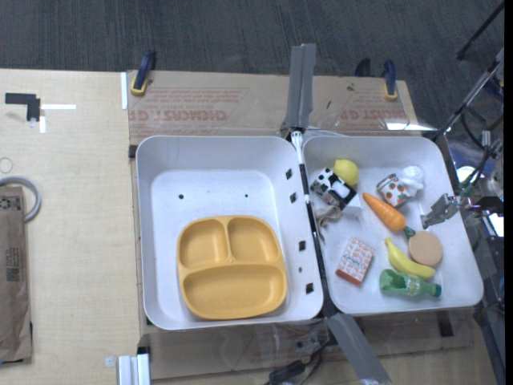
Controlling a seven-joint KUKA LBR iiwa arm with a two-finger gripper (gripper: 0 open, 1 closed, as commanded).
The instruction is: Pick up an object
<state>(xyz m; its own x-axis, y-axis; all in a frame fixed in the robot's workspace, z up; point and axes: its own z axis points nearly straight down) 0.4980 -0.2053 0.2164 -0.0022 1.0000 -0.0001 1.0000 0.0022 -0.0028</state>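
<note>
The right bin (457,184) holds several small objects: a yellow lemon (346,169), a black-and-white toy (330,188), an orange carrot (383,210), a red-and-white patterned piece (392,189), a red box (354,261), a banana (405,261), a tan round disc (426,249) and a green bottle (409,285). A grey metal part that looks like my gripper (442,210) sits low at the bin's right side, just right of the carrot and above the disc. Nothing shows in its grasp.
The left bin (156,215) holds a yellow divided plate (232,265). A white crumpled item (413,175) lies by the patterned piece. A grey divider bar (300,91) runs up behind the bins. Cardboard and clamps lie at the back, a brown bag (12,279) far left.
</note>
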